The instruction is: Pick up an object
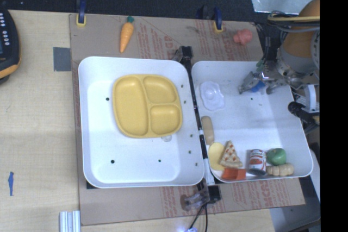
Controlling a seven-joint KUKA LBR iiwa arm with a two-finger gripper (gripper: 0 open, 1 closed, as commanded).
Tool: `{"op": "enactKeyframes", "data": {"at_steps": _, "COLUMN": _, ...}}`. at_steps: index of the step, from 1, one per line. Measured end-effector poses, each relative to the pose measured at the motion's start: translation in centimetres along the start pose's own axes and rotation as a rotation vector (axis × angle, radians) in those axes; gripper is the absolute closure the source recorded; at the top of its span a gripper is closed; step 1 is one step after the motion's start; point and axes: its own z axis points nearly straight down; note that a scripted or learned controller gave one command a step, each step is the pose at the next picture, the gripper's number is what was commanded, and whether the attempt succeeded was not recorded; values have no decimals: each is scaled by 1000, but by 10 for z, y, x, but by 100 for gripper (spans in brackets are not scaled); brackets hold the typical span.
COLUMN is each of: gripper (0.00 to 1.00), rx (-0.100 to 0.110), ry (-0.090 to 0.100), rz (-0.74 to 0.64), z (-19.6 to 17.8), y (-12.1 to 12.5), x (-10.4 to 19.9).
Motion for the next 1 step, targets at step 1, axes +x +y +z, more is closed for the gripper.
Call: {"op": "enactKeyframes", "data": {"at_steps": 1, "gripper": 100, "rx": -1, "ry": 0, "rz": -3, "z": -15, "y": 0, "x": 0}}
